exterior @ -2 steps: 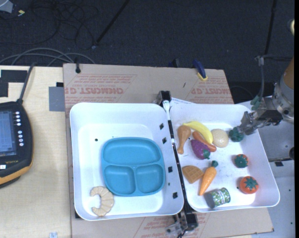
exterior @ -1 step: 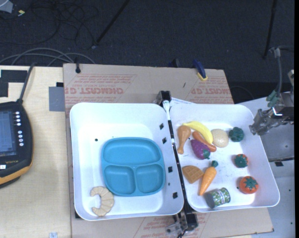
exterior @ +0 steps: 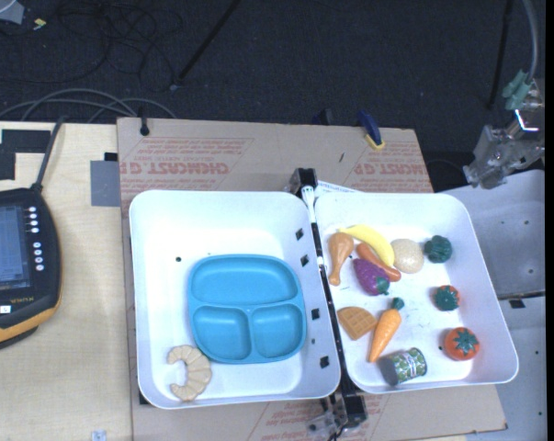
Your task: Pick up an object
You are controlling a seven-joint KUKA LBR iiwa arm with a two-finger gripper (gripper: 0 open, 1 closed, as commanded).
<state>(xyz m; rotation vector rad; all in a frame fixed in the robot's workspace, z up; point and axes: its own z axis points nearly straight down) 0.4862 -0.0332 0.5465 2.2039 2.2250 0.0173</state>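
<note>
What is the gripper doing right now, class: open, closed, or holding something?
Gripper: cannot be told; it sits at the upper right, away from both bins, and is too indistinct to read.

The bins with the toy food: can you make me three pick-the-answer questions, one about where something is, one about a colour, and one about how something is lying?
1. Where is the croissant?
A. In the left bin, beside the blue plate
B. In the right bin, among the vegetables
C. On the plate

2. What colour is the carrot?
A. Purple
B. Orange
C. White

3. How is the can lying?
A. Standing upright
B. On its side
C. Stacked on the tomato

Answers:
1. A, it sits at the left bin's near corner, just off the plate's edge.
2. B, its body is orange with a small green top.
3. B, its round side faces up and its length runs along the floor of the right bin.
</note>
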